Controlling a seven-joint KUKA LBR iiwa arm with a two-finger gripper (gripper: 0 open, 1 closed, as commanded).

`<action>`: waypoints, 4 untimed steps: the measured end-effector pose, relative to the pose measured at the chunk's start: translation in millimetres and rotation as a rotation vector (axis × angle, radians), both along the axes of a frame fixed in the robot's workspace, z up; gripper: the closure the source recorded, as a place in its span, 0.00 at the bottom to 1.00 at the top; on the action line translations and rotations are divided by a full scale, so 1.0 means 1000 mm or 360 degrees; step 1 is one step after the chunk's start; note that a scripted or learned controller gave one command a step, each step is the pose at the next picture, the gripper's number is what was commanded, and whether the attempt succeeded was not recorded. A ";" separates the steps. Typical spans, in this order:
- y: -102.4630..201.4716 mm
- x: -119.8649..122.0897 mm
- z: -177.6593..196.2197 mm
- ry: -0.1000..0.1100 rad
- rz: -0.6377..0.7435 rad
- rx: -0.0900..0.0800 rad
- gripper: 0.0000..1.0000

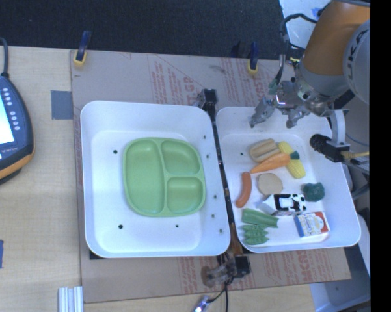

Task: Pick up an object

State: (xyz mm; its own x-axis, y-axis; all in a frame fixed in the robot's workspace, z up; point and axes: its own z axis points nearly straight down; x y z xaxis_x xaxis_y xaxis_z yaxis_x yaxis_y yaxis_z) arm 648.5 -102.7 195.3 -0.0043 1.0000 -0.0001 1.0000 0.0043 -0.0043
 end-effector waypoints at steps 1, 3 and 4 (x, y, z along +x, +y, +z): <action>-0.005 -0.037 -0.105 0.0004 0.0000 -0.0001 0.00; -0.017 -0.102 -0.093 0.0004 0.0007 -0.0002 1.00; 0.052 -0.110 -0.003 -0.0004 0.0003 0.0001 1.00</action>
